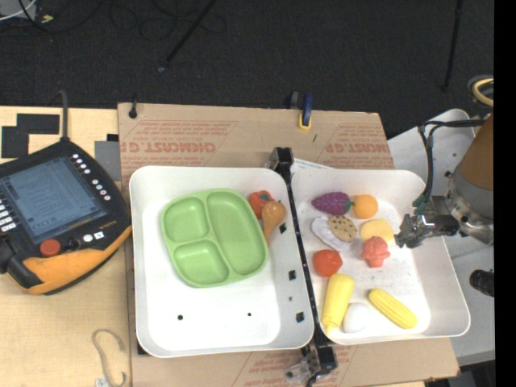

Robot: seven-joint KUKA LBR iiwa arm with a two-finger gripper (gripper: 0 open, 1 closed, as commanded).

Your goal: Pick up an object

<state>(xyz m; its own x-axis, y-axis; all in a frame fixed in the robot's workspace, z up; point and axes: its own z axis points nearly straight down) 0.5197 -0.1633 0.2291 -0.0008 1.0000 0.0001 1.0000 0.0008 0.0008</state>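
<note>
The object to pick is not named, so any of the toy foods in the right bin (451,297) will serve, and the closest candidate to the pincer (411,232) is the pink strawberry-like piece (376,251). That piece lies just left of the pincer, apart from it, with a pale yellow round piece (376,230) touching it from behind. Whether the pincer is spread or closed I cannot tell, since its dark tip is small and blurred against the bin wall; nothing is seen between it.

Taking the pink piece as the landmark: behind it and to the left sit an orange (365,205), a bunch of purple grapes (330,202) and a speckled cookie (343,228) on a white scrap. Left of it lies a red tomato (326,262). In front of it lie a yellow corn cob (393,308), a tall yellow piece (337,298) and a white egg shape (355,318).

The foods are scattered loosely, probably so that a program can try grasps from many angles. Far to the left, in the left bin (161,313), a green divided tray (214,237) lies flat, with a red piece (260,202) and an orange pear-like piece (272,214) wedged between it and the bin's right wall. The arm (476,176) hangs over the right bin's right rim, seemingly poised to descend.
</note>
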